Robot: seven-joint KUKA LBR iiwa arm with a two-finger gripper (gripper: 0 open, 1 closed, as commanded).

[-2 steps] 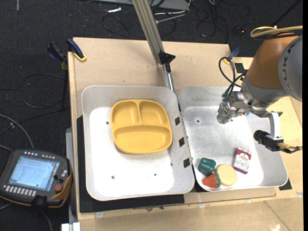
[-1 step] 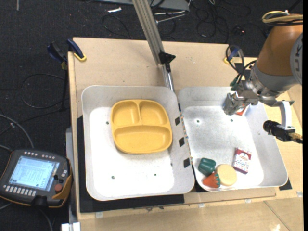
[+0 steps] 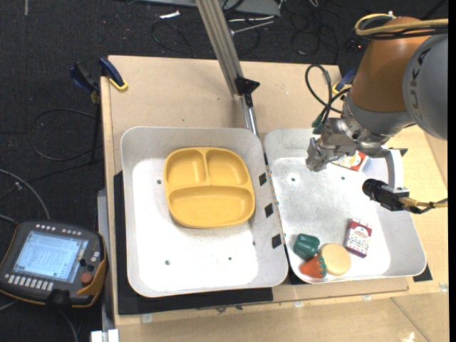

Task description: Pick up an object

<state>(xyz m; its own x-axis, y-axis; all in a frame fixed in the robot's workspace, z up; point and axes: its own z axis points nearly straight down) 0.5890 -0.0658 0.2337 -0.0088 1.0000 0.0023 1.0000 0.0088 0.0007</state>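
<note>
- Bench [image 3: 178, 91] carries two white bins, cables on the dark floor behind.
- Right bin [image 3: 335, 198]: small red box [image 3: 358, 237] in its near corner, beside toy food [image 3: 320, 256]. Likely light, stiff; pinch its flat sides.
- Gripper [image 3: 318, 155] hovers at that bin's far end, apparently carrying nothing.
- Left bin [image 3: 142, 212] holds a yellow tray [image 3: 209, 187].

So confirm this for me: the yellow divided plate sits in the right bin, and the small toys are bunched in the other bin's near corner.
Not quite. The camera view shows the yellow divided plate in the left bin, not the right. The small toys are bunched in the other bin's near corner, as you said.
</note>
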